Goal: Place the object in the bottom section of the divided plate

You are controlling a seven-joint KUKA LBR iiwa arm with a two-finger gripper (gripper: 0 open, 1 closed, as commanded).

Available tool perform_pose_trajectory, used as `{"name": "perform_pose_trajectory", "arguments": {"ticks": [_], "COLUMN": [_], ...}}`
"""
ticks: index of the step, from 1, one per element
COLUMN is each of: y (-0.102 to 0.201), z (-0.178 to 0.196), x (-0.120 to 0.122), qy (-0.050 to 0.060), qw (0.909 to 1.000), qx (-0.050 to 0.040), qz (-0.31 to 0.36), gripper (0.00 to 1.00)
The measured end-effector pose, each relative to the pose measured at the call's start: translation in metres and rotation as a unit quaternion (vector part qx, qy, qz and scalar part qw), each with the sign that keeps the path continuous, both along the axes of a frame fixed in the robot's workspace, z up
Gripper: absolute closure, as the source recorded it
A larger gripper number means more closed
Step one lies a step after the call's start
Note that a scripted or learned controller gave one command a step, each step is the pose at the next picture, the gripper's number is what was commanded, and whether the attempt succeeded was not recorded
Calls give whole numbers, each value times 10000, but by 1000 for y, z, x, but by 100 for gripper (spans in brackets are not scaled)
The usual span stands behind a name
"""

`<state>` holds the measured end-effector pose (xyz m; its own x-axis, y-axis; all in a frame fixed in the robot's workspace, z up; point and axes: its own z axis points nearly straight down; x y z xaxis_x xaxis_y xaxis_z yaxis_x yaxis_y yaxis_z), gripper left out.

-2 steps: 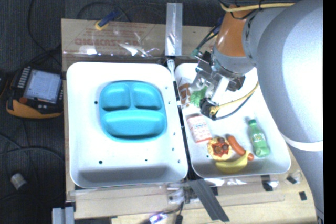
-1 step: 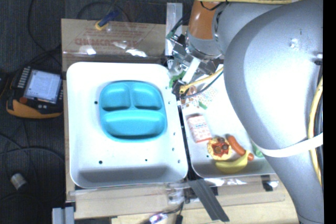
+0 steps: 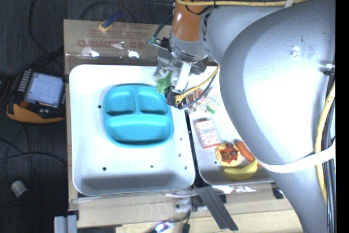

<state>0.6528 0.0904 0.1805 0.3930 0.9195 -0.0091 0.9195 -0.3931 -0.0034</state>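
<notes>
A blue divided plate [image 3: 136, 116] lies in the left white bin [image 3: 90, 166], with two small sections at the back and one wide section at the front. My gripper [image 3: 167, 87] hangs over the plate's back right corner, just above the right small section. It is shut on a small green object [image 3: 161, 85], which peeks out between the fingers at the plate's rim. Most of the green object is hidden by the gripper.
The right bin [image 3: 210, 174] holds a red and white packet [image 3: 206, 132], a toy pizza slice [image 3: 227, 154], an orange carrot-like piece [image 3: 245, 151] and a yellow banana [image 3: 241, 169]. The arm's large grey body covers most of that bin. A cardboard sheet [image 3: 109, 41] lies behind the bins.
</notes>
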Motion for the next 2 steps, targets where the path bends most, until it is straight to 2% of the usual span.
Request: {"name": "perform_pose_trajectory", "arguments": {"ticks": [1,2], "y": [79,78], "z": [-5,-5], "x": [-33,-33], "qy": [1,-6], "qw": [9820,9819], "qx": [2,-4], "qz": [-1890,-1895], "gripper": [100,0]}}
